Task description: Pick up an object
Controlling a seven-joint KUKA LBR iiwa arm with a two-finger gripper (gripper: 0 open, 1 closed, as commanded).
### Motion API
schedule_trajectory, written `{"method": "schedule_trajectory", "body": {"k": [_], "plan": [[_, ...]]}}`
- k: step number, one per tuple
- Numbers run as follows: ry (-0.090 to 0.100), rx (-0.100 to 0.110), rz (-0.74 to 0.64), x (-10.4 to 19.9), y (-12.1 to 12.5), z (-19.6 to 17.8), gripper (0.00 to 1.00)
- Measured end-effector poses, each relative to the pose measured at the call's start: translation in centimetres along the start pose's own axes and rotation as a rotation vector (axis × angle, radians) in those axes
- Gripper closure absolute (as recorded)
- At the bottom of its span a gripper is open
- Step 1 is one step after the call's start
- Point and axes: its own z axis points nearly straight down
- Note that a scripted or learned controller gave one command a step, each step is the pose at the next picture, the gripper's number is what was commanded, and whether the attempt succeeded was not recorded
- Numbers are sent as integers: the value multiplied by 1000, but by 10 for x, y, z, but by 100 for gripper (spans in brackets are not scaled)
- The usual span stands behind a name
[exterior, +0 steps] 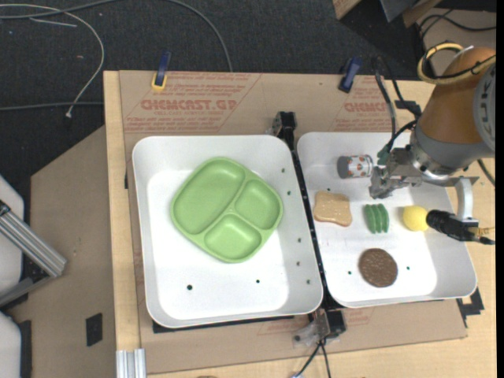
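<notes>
Grey end effector (pixel 381 186) fingers unclear, can (pixel 354 165) beside

Grey arm from the right, gripper (pixel 381 186) low, fingers seemingly empty.

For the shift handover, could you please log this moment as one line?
gripper low in right bin, above green item | nothing seen held | left bin: green plate

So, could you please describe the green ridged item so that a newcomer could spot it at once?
Look in the right-hand white bin, the one the arm reaches into. Near its middle lies the green ridged piece, between the tan bread slice and the yellow ball. It alone there is green and ribbed.
</notes>
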Motion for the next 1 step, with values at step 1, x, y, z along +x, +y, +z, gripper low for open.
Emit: {"method": "schedule_trajectory", "body": {"k": [1], "plan": [[-1, -5, -2, 3, 0, -65, 100]]}}
